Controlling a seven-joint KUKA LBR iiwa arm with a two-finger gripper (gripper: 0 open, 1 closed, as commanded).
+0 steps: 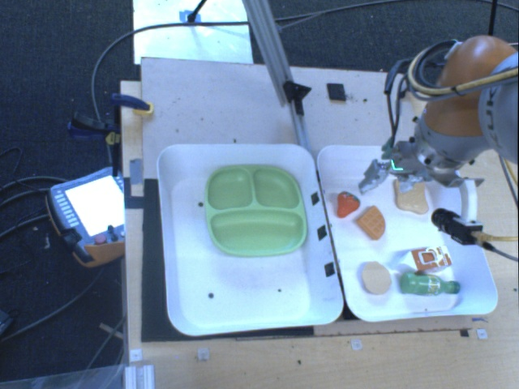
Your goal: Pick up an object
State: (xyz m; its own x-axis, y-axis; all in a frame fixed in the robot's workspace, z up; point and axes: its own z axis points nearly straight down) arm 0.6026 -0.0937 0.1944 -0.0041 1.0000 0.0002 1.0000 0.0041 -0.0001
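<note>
At the near edge of the bench [243, 343], 2 white bins sit side by side. In the right bin [478, 302], nearest the camera, a green bottle [427, 284] lies on its side at about 5 o'clock from the bin's middle, with a round tan biscuit [375, 278] just beside its 9 o'clock end. A small orange and white packet [431, 258] rests just beyond the bottle, at its 12 o'clock. Farther in, an orange waffle-like piece [372, 222] lies near the bin's middle, and a red strawberry-like toy [347, 204] sits at its 10 o'clock, close to the bin's left wall. A pale bread-like slice [411, 199] lies at 1 o'clock from the waffle piece.

The left bin [186, 298] holds a green divided plate [255, 211] toward its far half.

The gripper [394, 171] hangs over the far part of the right bin, at 12 o'clock from the waffle piece and just beside the pale slice. Nothing shows between its fingers; I cannot tell whether they are spread or pressed together. Beyond, the grey arm [474, 96] with its orange band rises at 2 o'clock.
</note>
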